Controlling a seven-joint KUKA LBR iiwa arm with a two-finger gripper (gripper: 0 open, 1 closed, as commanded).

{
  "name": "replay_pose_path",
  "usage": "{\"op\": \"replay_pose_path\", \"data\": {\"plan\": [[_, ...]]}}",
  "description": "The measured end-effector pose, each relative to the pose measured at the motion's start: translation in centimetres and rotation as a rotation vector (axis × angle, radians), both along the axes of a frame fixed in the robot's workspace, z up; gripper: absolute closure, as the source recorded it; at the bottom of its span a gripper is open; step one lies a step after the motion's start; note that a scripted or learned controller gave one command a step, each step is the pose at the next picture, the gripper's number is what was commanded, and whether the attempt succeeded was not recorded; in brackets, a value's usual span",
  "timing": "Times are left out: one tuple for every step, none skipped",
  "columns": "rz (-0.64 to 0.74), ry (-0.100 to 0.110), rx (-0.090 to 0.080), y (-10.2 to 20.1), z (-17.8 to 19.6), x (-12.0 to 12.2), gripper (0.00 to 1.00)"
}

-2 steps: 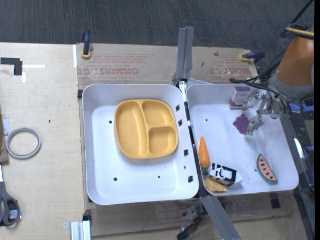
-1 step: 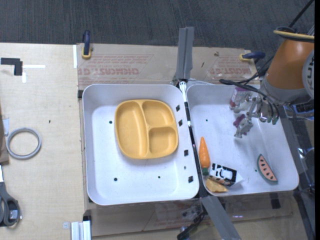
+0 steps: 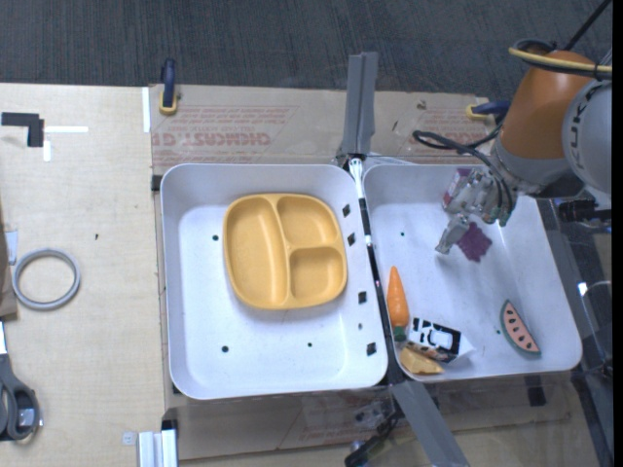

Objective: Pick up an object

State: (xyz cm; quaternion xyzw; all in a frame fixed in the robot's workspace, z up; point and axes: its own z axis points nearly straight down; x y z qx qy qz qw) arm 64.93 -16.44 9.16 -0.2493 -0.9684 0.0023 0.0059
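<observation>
Hovering over the right bin (image 3: 545,358), the gripper (image 3: 465,224) hangs beside a purple object (image 3: 476,244); finger state I cannot tell. Nothing looks lifted yet, so the pick remains.

Yellow divided plate (image 3: 286,250) lies in left bin (image 3: 185,358), three compartments up. Roll of grey tape (image 3: 44,278) flat on bench (image 3: 88,202), well left of bins. Scissors (image 3: 17,407) near bench's lower left edge. Blue-handled clamp (image 3: 168,86) at cardboard's far corner.
</observation>
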Motion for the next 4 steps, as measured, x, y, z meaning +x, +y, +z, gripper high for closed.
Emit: {"op": "replay_pose_path", "data": {"plan": [[-0.252,-0.016,-0.002,-5.4,0.1,-3.4,0.0],[-0.287,-0.017,-0.002,-5.7,0.1,0.4,0.0],[0.033,-0.016,0.0,-4.6,0.1,-4.7,0.0],[0.2,-0.01,0.002,-2.2,0.1,-0.3,0.0]]}}
